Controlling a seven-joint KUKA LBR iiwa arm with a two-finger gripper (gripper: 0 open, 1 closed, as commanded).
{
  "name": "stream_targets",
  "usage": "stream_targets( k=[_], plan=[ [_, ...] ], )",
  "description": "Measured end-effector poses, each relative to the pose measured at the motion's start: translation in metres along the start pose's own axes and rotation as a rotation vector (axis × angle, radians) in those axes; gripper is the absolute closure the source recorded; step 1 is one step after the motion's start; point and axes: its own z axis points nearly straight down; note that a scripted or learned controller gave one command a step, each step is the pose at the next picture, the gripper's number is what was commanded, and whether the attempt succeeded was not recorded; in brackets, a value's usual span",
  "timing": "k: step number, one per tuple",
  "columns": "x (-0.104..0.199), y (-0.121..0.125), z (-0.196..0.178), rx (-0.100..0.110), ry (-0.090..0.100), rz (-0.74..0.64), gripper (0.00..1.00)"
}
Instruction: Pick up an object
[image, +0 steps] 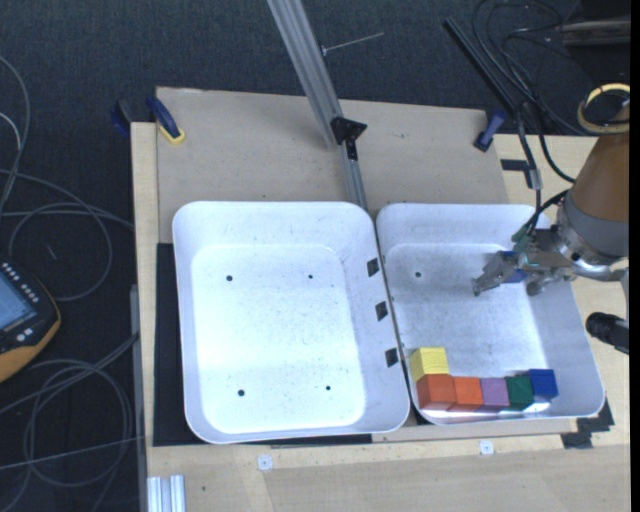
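Camera view: the gripper (490, 281) hangs over the upper middle of the right bin (565, 330), with nothing visible between its fingers; whether they stand apart or together cannot be told from this angle. The blocks sit well apart from it along the bin's near wall: a yellow block (432, 361) on top of an orange block (435, 390), then a second orange block (467, 391), a purple block (495, 391), a green block (519, 389) and a blue block (542, 382) in a row. Nothing appears picked yet; reaching, gripping and lifting all remain to be done
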Motion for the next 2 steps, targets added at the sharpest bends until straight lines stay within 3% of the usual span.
stream_targets(
  k=[1,2],
  plan=[
    [0.023,0.047,-0.051,-0.011,-0.003,-0.005,0.0],
    [0.058,0.076,-0.057,-0.007,-0.001,-0.005,0.0]
  ],
)
